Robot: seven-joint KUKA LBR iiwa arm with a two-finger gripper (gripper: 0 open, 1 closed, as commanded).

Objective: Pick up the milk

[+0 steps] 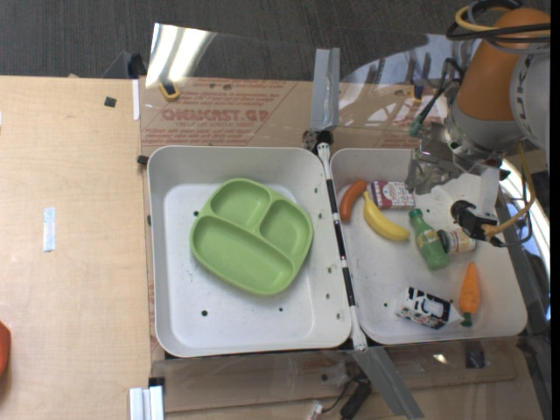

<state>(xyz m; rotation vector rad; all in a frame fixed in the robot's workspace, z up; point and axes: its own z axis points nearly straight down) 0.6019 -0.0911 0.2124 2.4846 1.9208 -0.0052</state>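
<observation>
Camera view shows 2 shallow white bins side by side. The left white bin [166, 322] holds a light green plastic plate with 3 compartments [252, 234], lying flat near its middle, well apart from everything the task concerns. The right white bin [507, 322] holds the loose items, scattered with no order, as if dropped in for picking.

I take the milk to be the small black-and-white patched carton [428, 308], lying on its side near the front wall of the right bin, just beside an orange toy carrot with a green tip [470, 290]. Its label is too small to read, so this is a judgement. Lying flat, it offers its broad face upward, which would suit a grasp from above across its narrow sides.

Toward the rear of the same bin lie an orange-red toy sausage [352, 198], a yellow toy banana [382, 220] and a maroon-and-white box [390, 194], close together. A green plastic bottle [430, 245] lies nearer the middle.

The grey arm with the orange band [495, 86] reaches in from the right and bends down over the rear of the right bin. Its gripper [422, 178] hangs just beside the maroon-and-white box, well apart from the patched carton. Whether the pincer is wide or narrow I cannot tell; nothing is seen held in it.
</observation>
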